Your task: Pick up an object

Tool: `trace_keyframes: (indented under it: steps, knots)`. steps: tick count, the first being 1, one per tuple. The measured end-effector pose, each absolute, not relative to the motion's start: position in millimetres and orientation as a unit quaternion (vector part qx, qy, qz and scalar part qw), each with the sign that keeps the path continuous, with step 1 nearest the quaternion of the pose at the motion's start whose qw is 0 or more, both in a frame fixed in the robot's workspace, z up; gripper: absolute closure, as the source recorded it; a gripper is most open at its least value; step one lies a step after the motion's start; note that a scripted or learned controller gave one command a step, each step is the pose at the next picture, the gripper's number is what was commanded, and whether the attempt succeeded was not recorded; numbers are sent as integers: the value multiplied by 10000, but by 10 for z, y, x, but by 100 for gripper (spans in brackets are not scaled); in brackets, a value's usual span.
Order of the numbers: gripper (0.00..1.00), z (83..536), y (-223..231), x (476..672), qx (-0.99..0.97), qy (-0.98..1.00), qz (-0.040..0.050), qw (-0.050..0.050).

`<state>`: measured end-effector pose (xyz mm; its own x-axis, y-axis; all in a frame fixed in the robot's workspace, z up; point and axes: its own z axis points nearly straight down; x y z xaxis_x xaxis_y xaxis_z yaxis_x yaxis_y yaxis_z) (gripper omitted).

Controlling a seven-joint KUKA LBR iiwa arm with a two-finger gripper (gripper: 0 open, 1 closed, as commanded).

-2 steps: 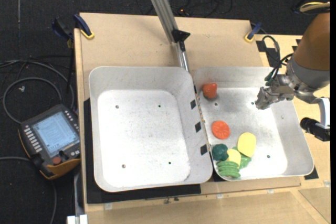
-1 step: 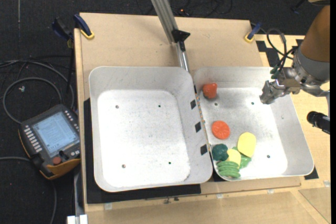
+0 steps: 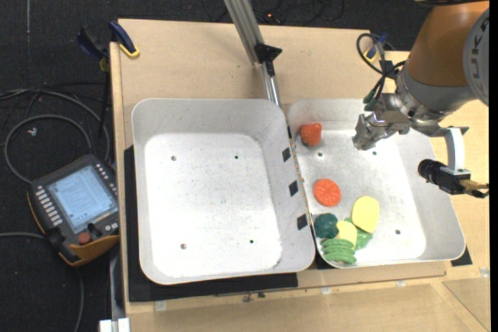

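The small orange-red rounded toy [image 3: 311, 134] is sitting at ten o'clock in the shallow white right-hand bin [image 3: 412, 198], nearest the grey two-finger gripper [image 3: 366, 138], which is hanging just beside it at three o'clock, probably lining up; its opening I cannot tell. A flat orange disc [image 3: 327, 191] and a yellow piece [image 3: 366, 213] are lying toward six o'clock.

Claw [image 3: 366, 138] above right bin [image 3: 412, 245]

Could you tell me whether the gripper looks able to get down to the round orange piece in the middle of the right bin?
Probably yes. The gripper hangs above bare bin floor, and the round orange piece lies flat, apart from the green and yellow pile, with nothing over it.
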<state>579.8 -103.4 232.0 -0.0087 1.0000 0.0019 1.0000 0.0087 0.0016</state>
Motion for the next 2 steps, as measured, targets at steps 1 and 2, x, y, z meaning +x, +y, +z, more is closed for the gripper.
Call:
trace_keyframes:
  steps: [1, 2]
  knots:
    - [100, 2418, -517, 5896, -7040, -7102, -14, -2]
    - [100, 2302, -21, 5952, -7044, -7098, 0, 10]
